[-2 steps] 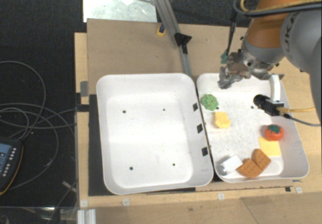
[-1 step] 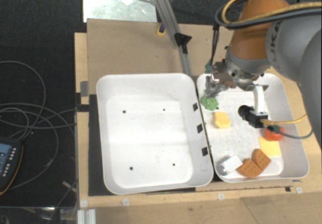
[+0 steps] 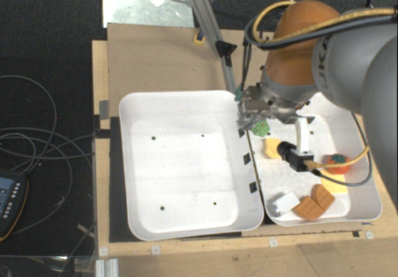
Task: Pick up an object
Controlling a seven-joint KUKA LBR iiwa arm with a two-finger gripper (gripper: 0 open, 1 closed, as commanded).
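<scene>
My gripper [image 3: 251, 121] hangs over the near-left part of the right bin [image 3: 367, 207], close to the divide between the two bins. A small green knobbly object [image 3: 261, 127] sits right at its tip, partly covered by it; I cannot tell whether the two touch. A yellow piece [image 3: 272, 147] lies just in front of the green object. Further toward the front are two brown waffle-like pieces [image 3: 314, 202] and a small white block [image 3: 284, 202]. A red-orange object with a green top [image 3: 336, 161] rests on a flat yellow piece [image 3: 337, 186] at the right.
The left bin [image 3: 180, 164] stands beside the right one, their rims meeting under the gripper. A slanted grey pole [image 3: 205, 11] crosses the back of the bench. The arm's bulk covers the back of the right bin.
</scene>
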